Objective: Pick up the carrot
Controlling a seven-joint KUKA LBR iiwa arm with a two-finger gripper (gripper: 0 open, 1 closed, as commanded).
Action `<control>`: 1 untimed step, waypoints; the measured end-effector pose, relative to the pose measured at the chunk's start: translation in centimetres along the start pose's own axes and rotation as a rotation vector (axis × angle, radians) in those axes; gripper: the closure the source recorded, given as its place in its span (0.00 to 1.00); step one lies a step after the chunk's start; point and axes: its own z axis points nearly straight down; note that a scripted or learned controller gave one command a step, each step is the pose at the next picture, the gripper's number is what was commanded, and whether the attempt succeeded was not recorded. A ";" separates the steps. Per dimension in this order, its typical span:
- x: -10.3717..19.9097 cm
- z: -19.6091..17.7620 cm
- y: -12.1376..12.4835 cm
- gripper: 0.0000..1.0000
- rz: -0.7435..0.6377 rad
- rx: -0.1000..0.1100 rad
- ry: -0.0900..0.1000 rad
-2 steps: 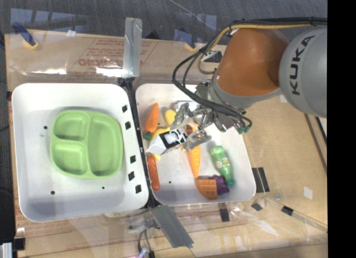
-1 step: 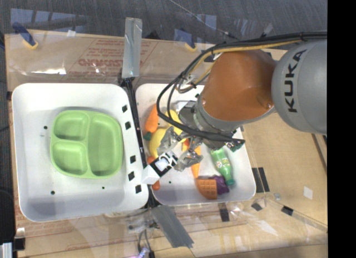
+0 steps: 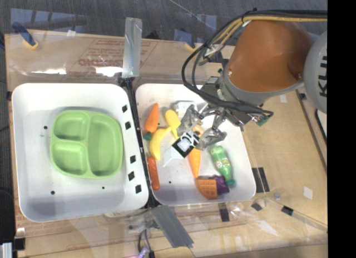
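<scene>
An orange cone-shaped carrot lies in the right bin, its thick end toward the gripper. My gripper hangs low over the middle of that bin, just above and behind the carrot's thick end. Its fingers are spread open and nothing is held between them. A small black and white tag shows just below the fingers. A second orange carrot-like piece lies at the bin's back left, and a longer reddish-orange piece lies along the bin's left wall.
Also in the right bin are a yellow corn cob, a banana, a green bottle, a waffle and purple grapes. The left bin holds a green divided plate.
</scene>
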 end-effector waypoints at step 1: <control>5.9 2.3 -7.6 1.00 -0.059 -0.004 0.003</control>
